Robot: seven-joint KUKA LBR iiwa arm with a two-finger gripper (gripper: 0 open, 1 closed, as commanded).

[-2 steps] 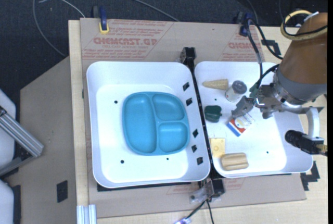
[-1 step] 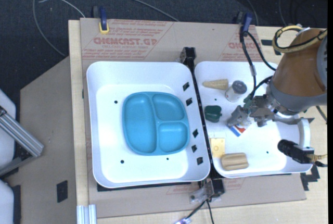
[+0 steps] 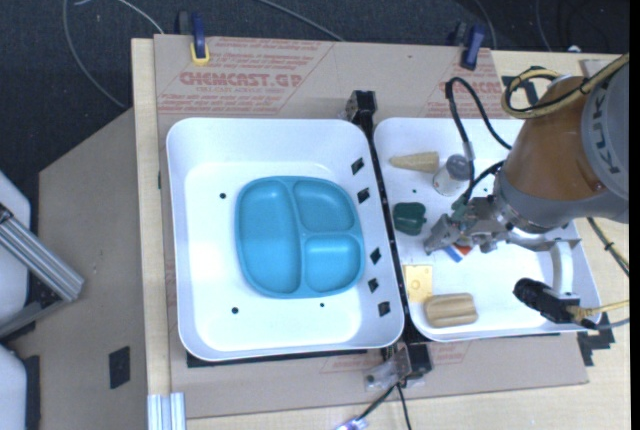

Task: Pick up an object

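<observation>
A: Where is the gripper (image 3: 445,240) sitting?
B: It is hovering low in the right bin (image 3: 520,323), beside the dark green object (image 3: 408,216); its opening cannot be told.
A: And the left bin (image 3: 190,218)?
B: It is holding a blue divided plate (image 3: 300,236).

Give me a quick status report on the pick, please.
Gripper low in right bin, fingers unclear. Green block just beside it, not held. Blue plate in left bin.

left bin (image 3: 190,248): divided tray (image 3: 298,236) | right bin (image 3: 500,323): small objects, end effector (image 3: 450,236)
</observation>
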